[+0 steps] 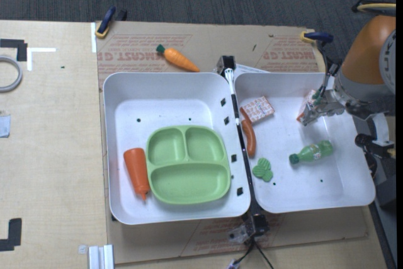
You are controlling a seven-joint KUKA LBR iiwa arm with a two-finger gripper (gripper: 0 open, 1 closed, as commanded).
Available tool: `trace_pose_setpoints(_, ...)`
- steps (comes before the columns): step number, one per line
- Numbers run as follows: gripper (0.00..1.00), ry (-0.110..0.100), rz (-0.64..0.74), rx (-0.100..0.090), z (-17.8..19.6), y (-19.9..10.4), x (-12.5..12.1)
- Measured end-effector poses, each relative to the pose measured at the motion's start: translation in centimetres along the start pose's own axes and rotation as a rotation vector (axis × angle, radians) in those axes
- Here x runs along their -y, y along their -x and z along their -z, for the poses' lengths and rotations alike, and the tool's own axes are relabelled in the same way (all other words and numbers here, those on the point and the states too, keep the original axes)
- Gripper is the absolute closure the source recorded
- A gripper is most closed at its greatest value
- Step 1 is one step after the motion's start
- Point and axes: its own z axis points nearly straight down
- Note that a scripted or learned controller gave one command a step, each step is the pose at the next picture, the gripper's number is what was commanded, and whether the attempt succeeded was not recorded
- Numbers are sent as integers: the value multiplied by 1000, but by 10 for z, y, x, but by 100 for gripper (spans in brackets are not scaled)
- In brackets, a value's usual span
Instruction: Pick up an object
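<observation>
Nearest the camera, the left bin [113,154] held a green divided plate [189,165] lying flat in its middle, with an orange carrot-like toy [136,171] wedged between the plate and the bin's left wall, probably just where it had come to rest. In the right bin [352,195], a small green leafy piece [263,169] lay near the divider, and a green bottle [311,152] lay on its side in the open floor, well apart from the walls and so probably the easiest thing to grasp. Further back, a sausage [250,137] lay along the divider and a red-and-white checked packet [257,109] sat just behind it. The gripper [310,113] hung low over the bin's far right part, near the bottle but not over it; whether its fingers were apart or together could not be told, and nothing could be seen held. Beyond the bins, a toy carrot [178,58] lay on the cardboard [145,47], out of play.
</observation>
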Motion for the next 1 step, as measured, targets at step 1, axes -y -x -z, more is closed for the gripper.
trace_pose_setpoints(1,0,0,0,0,0,0,0)
